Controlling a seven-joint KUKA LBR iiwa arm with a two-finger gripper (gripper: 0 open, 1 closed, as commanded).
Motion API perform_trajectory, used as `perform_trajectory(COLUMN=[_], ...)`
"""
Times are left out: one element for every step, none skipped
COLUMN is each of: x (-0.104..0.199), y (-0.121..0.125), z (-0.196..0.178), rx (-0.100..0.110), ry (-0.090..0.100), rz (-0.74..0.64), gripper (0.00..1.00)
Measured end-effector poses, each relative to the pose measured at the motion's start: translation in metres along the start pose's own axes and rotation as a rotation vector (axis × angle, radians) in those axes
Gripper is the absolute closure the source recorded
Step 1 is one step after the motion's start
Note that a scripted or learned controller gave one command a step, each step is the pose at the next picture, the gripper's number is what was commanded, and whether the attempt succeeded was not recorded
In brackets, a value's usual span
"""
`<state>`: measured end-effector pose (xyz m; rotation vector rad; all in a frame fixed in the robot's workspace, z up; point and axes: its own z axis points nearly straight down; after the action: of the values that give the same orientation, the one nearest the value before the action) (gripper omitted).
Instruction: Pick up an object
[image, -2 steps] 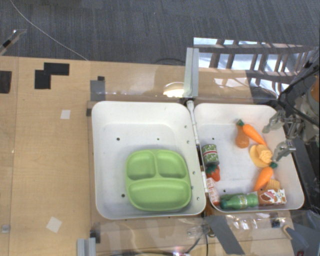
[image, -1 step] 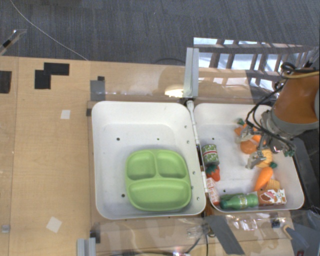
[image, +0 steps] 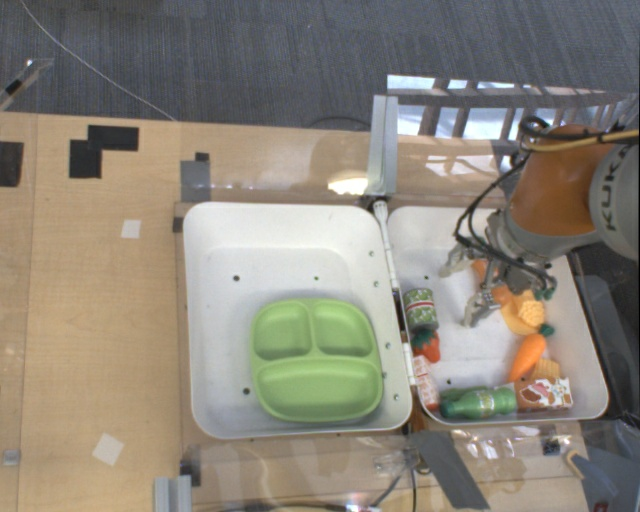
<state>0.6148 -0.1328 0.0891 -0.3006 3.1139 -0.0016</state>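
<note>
My gripper (image: 466, 288) hangs over the upper middle of the right bin (image: 420, 235), open, and I see nothing between its fingers. Just right of it lie a yellow toy food (image: 523, 316) and an orange piece (image: 481, 269), partly under the wrist. An orange carrot (image: 528, 356) lies lower right. Along the bin's left wall there is a small can (image: 420, 305) with a green and red label, and a red strawberry-like toy (image: 429, 346) below it. A green bottle (image: 478, 402) and a small carton (image: 546, 393) lie along the front wall.
The left bin (image: 230, 260) holds a green divided plate (image: 316, 360) near its front. A small red and white packet (image: 422, 381) leans in the right bin's front left corner. A metal post (image: 383, 150) stands behind the divider between the bins.
</note>
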Motion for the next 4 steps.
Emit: perform_trajectory(x=[-0.005,-0.005,-0.064,-0.066], y=[-0.002,0.02,0.018,0.019], z=[-0.016,-0.162,-0.241,-0.254], rx=[0.006,0.005,0.001,0.003], ry=[-0.016,-0.008,-0.003,-0.014], rz=[-0.003,-0.17,0.11,0.107], gripper=[1.0,1.0,1.0,1.0])
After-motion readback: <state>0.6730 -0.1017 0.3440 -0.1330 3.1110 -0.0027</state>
